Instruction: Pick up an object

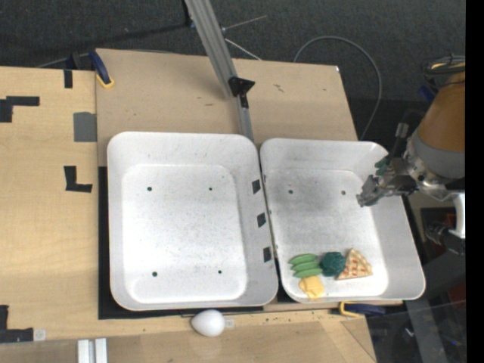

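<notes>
In the right bin (318, 203), near its front edge, lies a small cluster of toy food: a green pea pod (304, 263), a dark green broccoli piece (332, 262), a yellow piece (311, 285) and an orange waffle-patterned wedge (355, 265). My gripper (370, 194) hangs over the bin's right side, up and to the right of that cluster, with the arm's orange band (448, 119) behind it. Nothing shows between its dark fingers.
The left bin (181, 218) sits beside the right one. A white egg-shaped object (207, 323) rests on the bench in front of the left bin. A grey metal bar (215, 40) slants in from the top toward the gap between the bins.
</notes>
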Robot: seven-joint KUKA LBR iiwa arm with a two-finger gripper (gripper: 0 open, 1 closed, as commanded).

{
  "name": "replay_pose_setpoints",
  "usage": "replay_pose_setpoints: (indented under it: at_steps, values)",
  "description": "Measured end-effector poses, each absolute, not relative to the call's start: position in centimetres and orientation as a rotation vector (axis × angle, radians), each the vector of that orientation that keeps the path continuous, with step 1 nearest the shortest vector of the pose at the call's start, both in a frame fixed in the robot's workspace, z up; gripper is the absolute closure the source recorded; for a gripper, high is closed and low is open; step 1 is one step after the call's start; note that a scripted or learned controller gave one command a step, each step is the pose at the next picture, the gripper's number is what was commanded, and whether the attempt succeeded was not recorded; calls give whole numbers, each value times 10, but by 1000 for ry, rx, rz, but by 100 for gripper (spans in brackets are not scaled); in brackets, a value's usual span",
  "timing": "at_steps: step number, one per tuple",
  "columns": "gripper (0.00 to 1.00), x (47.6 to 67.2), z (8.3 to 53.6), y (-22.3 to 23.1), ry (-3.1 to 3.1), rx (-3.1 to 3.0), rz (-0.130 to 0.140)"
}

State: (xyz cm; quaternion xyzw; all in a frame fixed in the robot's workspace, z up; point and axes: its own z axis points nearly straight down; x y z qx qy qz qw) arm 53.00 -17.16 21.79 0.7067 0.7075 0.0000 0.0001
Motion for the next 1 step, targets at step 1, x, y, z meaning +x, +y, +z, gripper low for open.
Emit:
replay_pose_setpoints:
  at_steps: [1]
  values:
    - [100, 553, 218, -115, 2231, 2214, 1]
